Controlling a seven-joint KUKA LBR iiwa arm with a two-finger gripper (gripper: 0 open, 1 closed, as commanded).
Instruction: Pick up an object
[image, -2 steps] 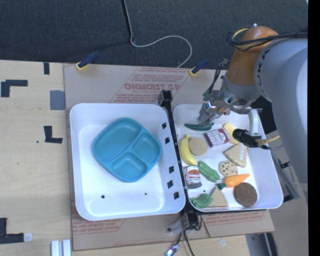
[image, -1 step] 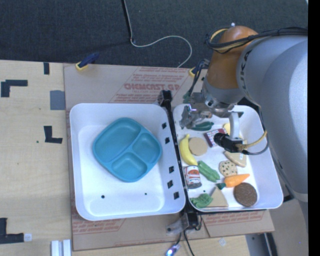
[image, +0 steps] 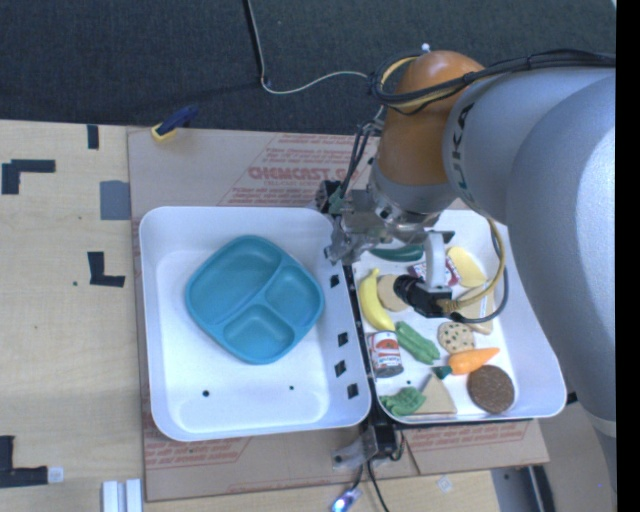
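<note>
The gripper (image: 342, 243) is seen over the far left corner of the right bin (image: 530, 350), beside the left bin (image: 170, 320). Its jaws' state cannot be told. A banana (image: 374, 300), can (image: 386, 353) and carrot (image: 470, 361) are laid in the right bin, near the gripper. A plate (image: 255, 297) is laid in the left bin.

I am wearing a smooth, rounded grey shell along my arm (image: 550, 170), broad and glossy. An orange band (image: 420, 130) is wrapping it above the wrist, shining at its top. Dark cables (image: 425, 88) are looping across that band. My gripper (image: 345, 238) is showing grey metal and thin dark rods.
</note>
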